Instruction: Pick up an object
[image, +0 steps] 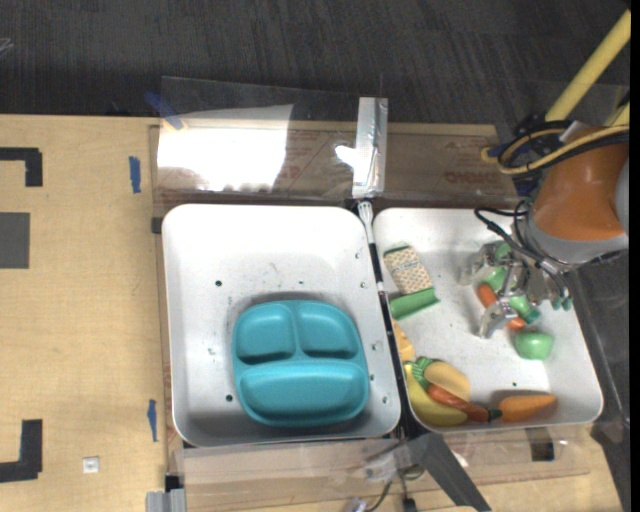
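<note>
My gripper (503, 305) hangs low over the right bin (585, 385), in its upper right part, below the arm's orange band (578, 200). Small orange toy pieces (486, 295) lie right at the gripper, partly hidden by it. A green round toy (536, 344) rests just to its lower right. Whether anything sits in the gripper cannot be made out. Further left lie a patterned beige cracker (407, 267) and a green block (413, 302).
A yellow banana (428, 402), a bun-like toy (447, 380) and an orange carrot (526, 405) crowd the right bin's front. The left bin (200, 250) holds a teal divided plate (298, 362). Cables (520, 150) hang behind the arm.
</note>
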